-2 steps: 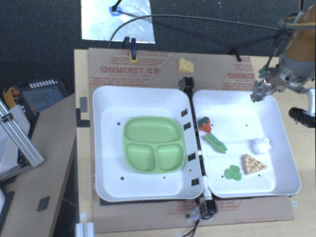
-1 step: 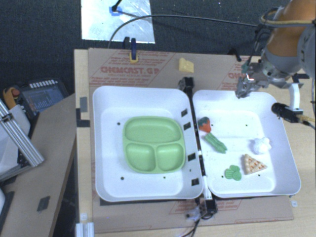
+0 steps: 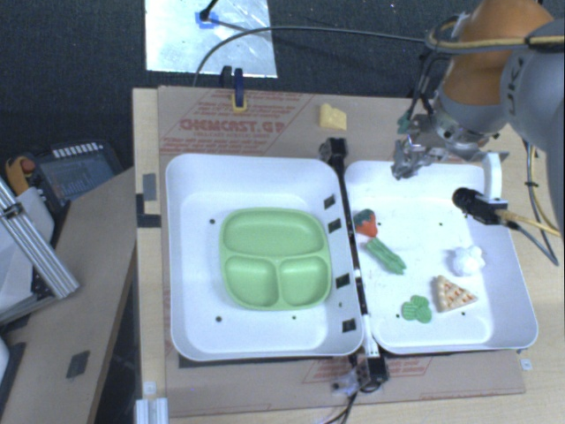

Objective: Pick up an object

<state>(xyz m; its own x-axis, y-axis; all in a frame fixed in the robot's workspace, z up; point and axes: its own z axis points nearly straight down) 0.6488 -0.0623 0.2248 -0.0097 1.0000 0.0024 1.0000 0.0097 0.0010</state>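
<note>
- Pincer (image 3: 408,168): hangs over the far rim of the right bin (image 3: 503,325), at the end of the grey arm (image 3: 494,60) with its orange band; the angle hides the tips, so whether it is spread or pressed together cannot be told, and nothing shows between the tips.
- Right bin, taken as landmark: white and shallow, five small items lie on its floor.
- Red piece with a green top (image 3: 365,223): near the bin's left wall, closest of the items to the pincer but apart from it.
- Long green vegetable (image 3: 386,255): just beside the red piece, toward the near side, lying slantwise.
- Green broccoli-like piece (image 3: 417,308): near the bin's near rim.
- Pizza slice (image 3: 454,293): just right of the broccoli-like piece.
- White lump (image 3: 465,260): beside the pizza slice, on its far side, toward the bin's right wall.
- Left bin (image 3: 190,237): touching the right bin's left wall; holds a green divided plate (image 3: 272,258).
- Yellow block (image 3: 333,117): on the bench beyond the right bin's far-left corner.
</note>
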